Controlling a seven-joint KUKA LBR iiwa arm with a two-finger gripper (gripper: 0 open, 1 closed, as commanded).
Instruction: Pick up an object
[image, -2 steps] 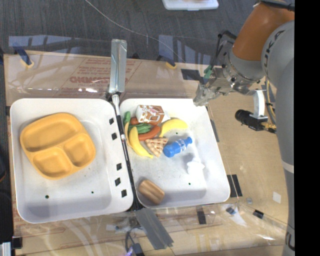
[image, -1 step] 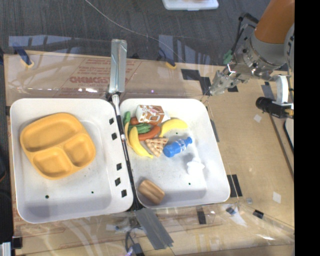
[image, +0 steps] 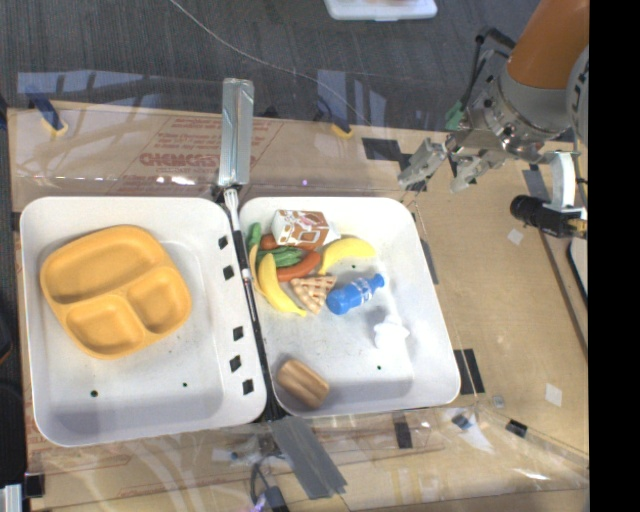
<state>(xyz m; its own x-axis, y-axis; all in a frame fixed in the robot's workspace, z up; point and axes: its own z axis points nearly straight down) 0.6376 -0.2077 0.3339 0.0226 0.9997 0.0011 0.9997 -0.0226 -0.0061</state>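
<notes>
Tan wooden bench top (image: 500, 300) fills most of the frame, covered by a clear glossy sheet with glare streaks along the lower edge. Black tape patches (image: 470, 370) dot the right and bottom parts. Faded red printed lettering (image: 178, 155) sits upper left on the board. Dark grey ribbed floor (image: 120, 35) runs across the top of the frame, a thin cable (image: 230, 45) crossing it. A white flat item (image: 380, 8) is cut off at top centre. Grey tape strip (image: 310, 455) at bottom centre. Light even, soft.
</notes>
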